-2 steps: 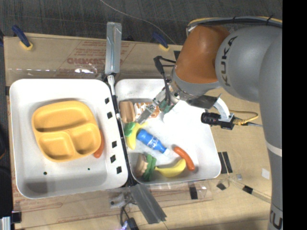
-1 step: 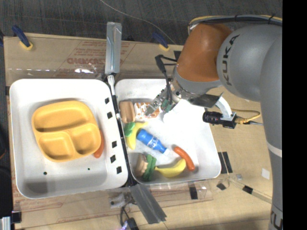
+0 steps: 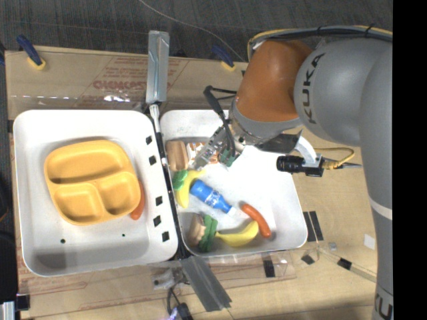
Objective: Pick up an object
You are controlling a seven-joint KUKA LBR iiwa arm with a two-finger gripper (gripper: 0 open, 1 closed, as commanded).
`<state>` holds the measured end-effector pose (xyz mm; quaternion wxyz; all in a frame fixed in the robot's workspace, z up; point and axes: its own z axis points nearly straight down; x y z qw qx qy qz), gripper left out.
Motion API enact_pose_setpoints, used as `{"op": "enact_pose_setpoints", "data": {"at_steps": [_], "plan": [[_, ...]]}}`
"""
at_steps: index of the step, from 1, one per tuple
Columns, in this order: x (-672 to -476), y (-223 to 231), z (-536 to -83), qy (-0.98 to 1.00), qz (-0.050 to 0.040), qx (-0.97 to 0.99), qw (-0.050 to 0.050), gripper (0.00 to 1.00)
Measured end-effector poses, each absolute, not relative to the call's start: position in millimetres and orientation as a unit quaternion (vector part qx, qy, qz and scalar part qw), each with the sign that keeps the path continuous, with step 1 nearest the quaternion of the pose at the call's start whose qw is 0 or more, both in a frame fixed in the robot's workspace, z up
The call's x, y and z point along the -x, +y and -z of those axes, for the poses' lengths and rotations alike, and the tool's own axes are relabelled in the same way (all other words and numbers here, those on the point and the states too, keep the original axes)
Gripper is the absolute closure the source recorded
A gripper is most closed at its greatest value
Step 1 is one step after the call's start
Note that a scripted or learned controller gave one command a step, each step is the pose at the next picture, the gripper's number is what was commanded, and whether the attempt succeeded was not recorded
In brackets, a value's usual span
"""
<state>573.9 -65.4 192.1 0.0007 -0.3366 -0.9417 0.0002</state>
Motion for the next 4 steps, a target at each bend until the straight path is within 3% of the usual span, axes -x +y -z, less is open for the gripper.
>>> {"op": "enact_pose_setpoints", "data": {"at_steps": [1, 2, 3, 4], "plan": [[-574.0, -65, -192, -0.942, -0.0002, 0.336, 0.001, 0.0], [-651.4, -48, -193, -0.971, -0.0001, 0.238, -0.001, 0.0], [-613.2, 14, -192, -0.969, 0.0004, 0.247, 0.0, 0.0], [-619.3, 55, -192, -0.887, 0.0001, 0.462, 0.0, 0.0]]}}
